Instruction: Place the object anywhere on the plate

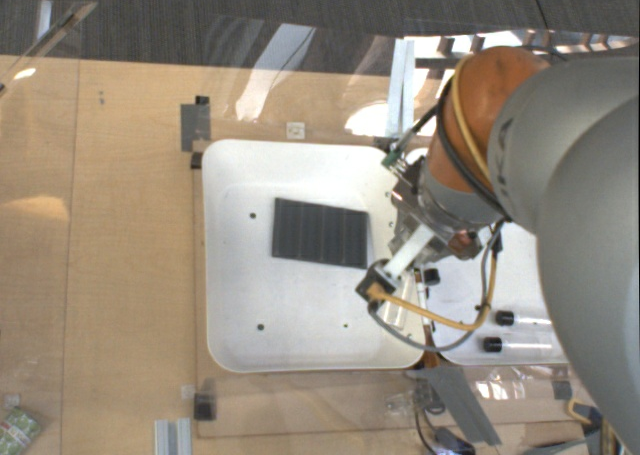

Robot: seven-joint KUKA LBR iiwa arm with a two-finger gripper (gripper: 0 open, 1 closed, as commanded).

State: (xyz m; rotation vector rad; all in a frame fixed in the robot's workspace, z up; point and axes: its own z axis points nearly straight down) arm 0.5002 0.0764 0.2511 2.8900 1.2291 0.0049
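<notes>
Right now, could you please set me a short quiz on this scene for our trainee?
1. True or false: the dark plate lies in the bin on the view's left.
2. From which side of the view does the arm reach in? A) left B) right C) bottom
3. Fill in: the plate's shape is ____.
Key: 1 true; 2 B; 3 rectangular.

Plate (320,233): dark grey ribbed rectangle, lying flat, slightly skewed, middle of left bin (235,333).
</notes>
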